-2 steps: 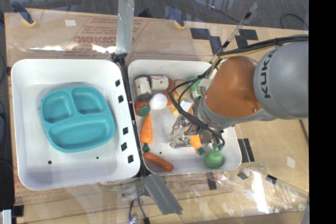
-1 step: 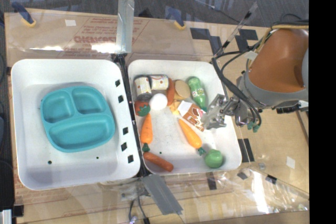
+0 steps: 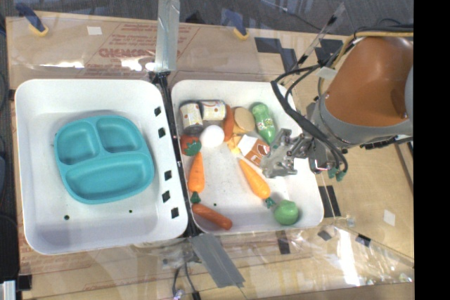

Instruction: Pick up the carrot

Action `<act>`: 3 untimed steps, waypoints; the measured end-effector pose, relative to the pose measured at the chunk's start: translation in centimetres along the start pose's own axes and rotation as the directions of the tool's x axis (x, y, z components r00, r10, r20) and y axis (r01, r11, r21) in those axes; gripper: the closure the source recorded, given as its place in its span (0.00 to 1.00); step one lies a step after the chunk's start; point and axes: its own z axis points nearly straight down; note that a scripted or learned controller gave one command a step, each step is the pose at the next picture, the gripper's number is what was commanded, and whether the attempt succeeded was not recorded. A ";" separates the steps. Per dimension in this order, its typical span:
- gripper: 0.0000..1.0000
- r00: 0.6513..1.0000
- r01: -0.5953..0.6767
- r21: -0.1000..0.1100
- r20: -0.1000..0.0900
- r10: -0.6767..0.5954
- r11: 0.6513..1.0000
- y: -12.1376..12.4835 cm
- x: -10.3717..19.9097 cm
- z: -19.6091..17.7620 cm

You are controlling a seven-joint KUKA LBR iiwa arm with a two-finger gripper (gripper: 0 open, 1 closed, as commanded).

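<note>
The pincer (image 3: 280,159) hangs low in the right bin (image 3: 309,187), just beside a carrot (image 3: 254,179); its metal parts blur together, so its state is unclear. A second carrot (image 3: 196,173) lies by the bin's left wall. The left bin (image 3: 31,151) holds a teal tray (image 3: 104,157).

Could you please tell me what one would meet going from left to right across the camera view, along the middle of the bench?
Teal plate → carrot by the divider → second carrot → gripper → orange band of the arm.
</note>
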 end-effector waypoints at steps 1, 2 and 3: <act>1.00 0.980 0.198 0.001 0.002 -0.198 0.980 -0.8 0.3 -2.1; 1.00 0.999 0.040 0.002 0.001 -0.040 0.999 -4.8 -4.7 -4.3; 1.00 0.994 0.113 -0.001 -0.004 -0.113 0.994 -1.8 -0.5 -1.0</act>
